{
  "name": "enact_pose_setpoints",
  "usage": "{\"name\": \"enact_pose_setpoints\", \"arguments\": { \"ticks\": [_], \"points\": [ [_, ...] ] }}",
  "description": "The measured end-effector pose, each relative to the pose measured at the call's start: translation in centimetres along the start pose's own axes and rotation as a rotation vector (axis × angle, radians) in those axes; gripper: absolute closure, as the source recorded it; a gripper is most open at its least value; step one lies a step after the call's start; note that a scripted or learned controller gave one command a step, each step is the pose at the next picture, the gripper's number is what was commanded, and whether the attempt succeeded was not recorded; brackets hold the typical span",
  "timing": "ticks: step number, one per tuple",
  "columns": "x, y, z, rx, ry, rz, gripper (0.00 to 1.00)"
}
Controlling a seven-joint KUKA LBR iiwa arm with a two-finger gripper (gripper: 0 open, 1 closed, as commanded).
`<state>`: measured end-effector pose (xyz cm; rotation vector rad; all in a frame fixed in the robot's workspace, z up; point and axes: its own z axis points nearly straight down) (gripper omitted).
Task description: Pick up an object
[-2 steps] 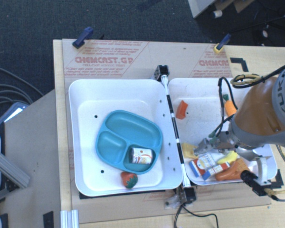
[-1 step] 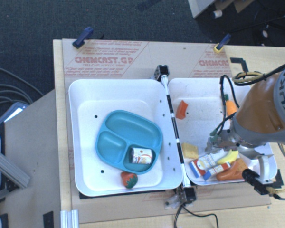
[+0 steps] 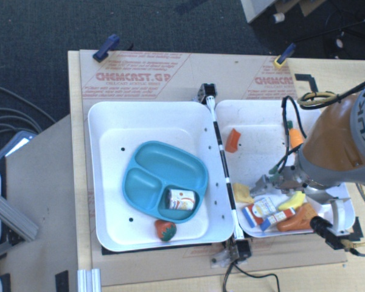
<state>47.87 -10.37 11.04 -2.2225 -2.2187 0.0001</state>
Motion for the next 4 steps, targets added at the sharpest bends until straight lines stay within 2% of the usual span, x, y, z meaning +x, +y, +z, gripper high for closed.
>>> {"name": "enact_pose_setpoints", "arguments": {
  "ticks": [1,2,3,4],
  "points": [
    [1.0,0.1,2.4,-0.003,-0.003,0.001,0.00],
    [1.0,0.1,1.5,-0.004,-0.002,0.001,1.00],
    [1.0,0.1,1.5,-0.004,-0.002,0.001,0.00],
    [1.0,0.1,0.5,-0.004,-0.002,0.001,1.00]
  ]
}}
